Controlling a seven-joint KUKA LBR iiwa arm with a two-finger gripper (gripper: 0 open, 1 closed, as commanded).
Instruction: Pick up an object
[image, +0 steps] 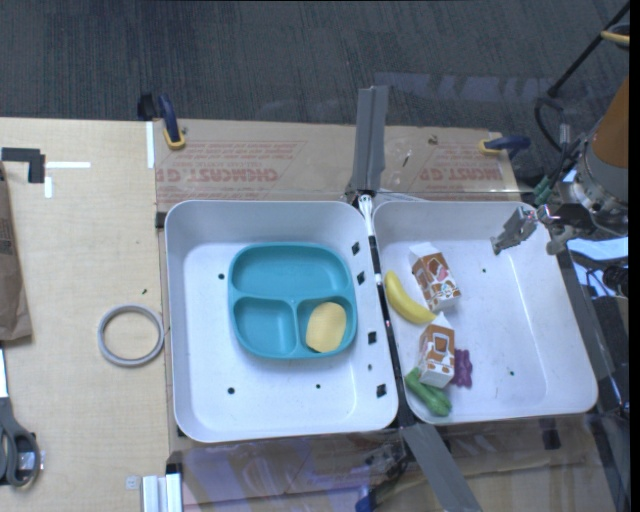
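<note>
White right bin (560, 340) as landmark. Along its left side, top to bottom: small printed carton (434, 280) lying tilted; banana (405, 299) just left of that carton, touching or nearly so; second carton (437, 356) lower down; purple grapes (462, 366) tucked against 2nd carton's right edge; green veg (429, 394) just under it, near bin's bottom-left corner. Rest of bin floor bare white w/ a few dark dots.

Gripper (516, 229) up at bin's top-right rim, above the floor, well apart from every item; nothing between fingers; spread or pressed together — can't tell at this res.

Left of landmark, touching wall to wall: left bin (190, 330) w/ teal divided plate (290, 298), yellow round lump (326, 326) in plate's lower-right compartment.

Further left, on wooden desk (70, 250): grey tape ring (131, 334), scissors (16, 450) at edge.
</note>
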